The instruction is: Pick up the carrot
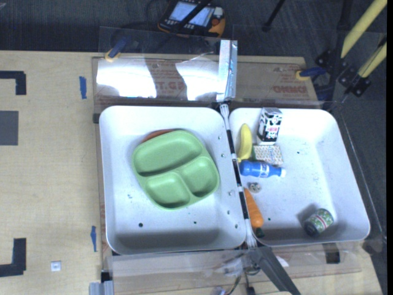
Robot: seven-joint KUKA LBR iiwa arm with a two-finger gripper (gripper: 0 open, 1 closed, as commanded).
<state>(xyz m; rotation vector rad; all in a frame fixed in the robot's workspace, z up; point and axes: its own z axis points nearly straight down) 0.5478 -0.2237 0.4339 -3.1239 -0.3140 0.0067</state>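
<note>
The carrot (pixel 253 209) is orange with a dark tip. It lies lengthwise in the right bin (pixel 319 165), close against that bin's left wall near the front corner. Just above it is a blue and white bottle (pixel 260 169) lying on its side.
The right bin also holds a yellow banana (pixel 245 141), a black and white cow-pattern carton (pixel 269 125), a small speckled packet (pixel 270 154) and a green can (pixel 318 220) at the front right. In the left bin (pixel 116 183) sits a green divided plate (pixel 177 168).
</note>
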